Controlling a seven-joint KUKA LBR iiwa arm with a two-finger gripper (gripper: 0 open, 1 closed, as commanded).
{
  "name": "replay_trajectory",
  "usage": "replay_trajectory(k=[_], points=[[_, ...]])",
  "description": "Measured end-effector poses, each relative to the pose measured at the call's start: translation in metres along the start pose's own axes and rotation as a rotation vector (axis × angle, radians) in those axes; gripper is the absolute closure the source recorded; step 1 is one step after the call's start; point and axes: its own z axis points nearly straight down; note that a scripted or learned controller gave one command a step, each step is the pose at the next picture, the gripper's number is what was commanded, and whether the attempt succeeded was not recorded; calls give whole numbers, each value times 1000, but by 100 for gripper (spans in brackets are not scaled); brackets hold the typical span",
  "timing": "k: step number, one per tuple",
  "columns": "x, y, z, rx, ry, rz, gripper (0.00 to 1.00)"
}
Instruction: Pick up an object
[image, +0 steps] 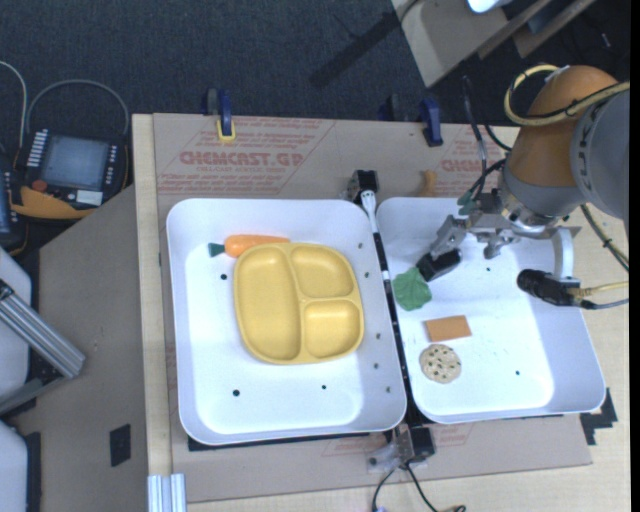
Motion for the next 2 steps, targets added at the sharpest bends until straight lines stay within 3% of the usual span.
replay_trajectory(k=[1,2], points=[[-1,2,-16,-11,-2,0,100],[-1,5,-81,-17,-4,-1,100]])
